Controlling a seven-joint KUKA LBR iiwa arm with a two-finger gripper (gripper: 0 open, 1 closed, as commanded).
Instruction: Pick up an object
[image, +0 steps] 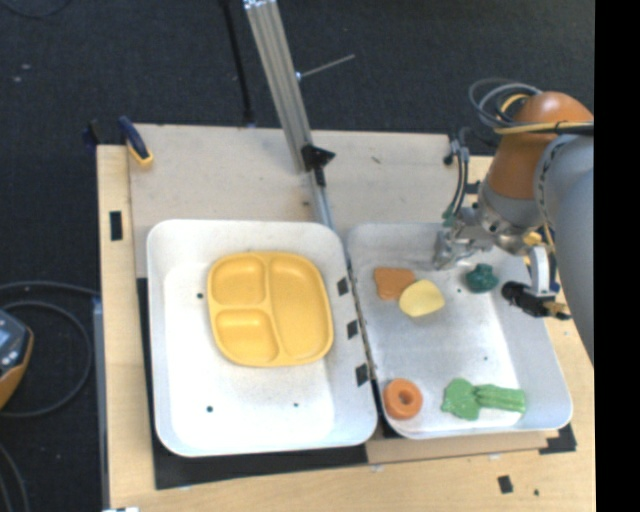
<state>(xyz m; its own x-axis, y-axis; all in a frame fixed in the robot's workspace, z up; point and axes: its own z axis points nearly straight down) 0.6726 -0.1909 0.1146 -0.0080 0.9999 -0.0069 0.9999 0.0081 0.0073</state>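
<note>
Five items lie in the right bin (520, 345); the dark green piece (482, 279) sits just beside the gripper (452, 250). Whether its grip is released or clenched cannot be told.

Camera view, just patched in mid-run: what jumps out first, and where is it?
The yellow divided tray stands out most, lying alone in the left bin. In the right bin, small items are scattered: an orange piece touching a pale yellow one, an orange ring and a green toy near the front edge. The gripper hangs over that bin's far side, beside a small dark green object.
</note>
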